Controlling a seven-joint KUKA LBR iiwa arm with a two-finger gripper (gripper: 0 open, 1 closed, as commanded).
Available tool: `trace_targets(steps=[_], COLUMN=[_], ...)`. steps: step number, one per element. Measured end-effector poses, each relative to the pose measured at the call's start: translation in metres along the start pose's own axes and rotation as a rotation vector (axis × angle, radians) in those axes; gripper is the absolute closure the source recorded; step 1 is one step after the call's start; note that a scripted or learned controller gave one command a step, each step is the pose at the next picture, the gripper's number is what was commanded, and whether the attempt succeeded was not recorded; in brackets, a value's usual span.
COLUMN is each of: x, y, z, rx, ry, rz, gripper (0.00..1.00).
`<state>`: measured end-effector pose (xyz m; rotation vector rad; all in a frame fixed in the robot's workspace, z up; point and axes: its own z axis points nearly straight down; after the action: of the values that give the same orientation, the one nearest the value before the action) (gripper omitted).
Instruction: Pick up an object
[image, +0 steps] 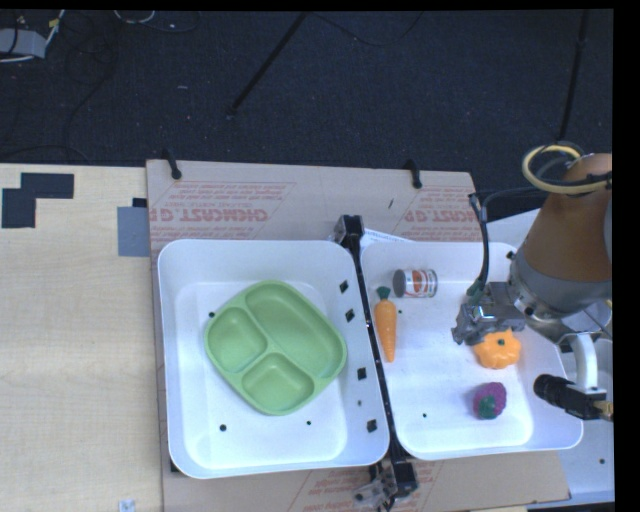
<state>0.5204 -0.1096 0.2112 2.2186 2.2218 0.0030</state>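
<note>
Orange pumpkin (498, 350) touching claw (476, 326).

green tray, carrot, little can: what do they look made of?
Green tray: looks like matte moulded plastic, one even colour, rounded compartments. Carrot: probably toy plastic or rubber, smooth uniform orange with a green top. Can: grey end suggests metal, with a red and white label; too small to tell for sure.

Dark carpeted floor (300, 80) with loose cables, light wooden bench (70, 360), brown cardboard sheet (260, 200)
</note>
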Motion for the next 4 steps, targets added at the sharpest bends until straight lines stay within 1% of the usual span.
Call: trace_targets(steps=[1,2,3,4], x=[-0.001,0.043,0.096,0.141], y=[0.001,0.002,0.003,-0.004], z=[-0.029,-0.022,-0.028,-0.030], rx=[0.002,0.006,0.005,0.007], ry=[0.000,0.002,0.002,0.002], rz=[0.001,-0.001,-0.003,-0.003], gripper=[1.00,1.00,1.00,1.00])
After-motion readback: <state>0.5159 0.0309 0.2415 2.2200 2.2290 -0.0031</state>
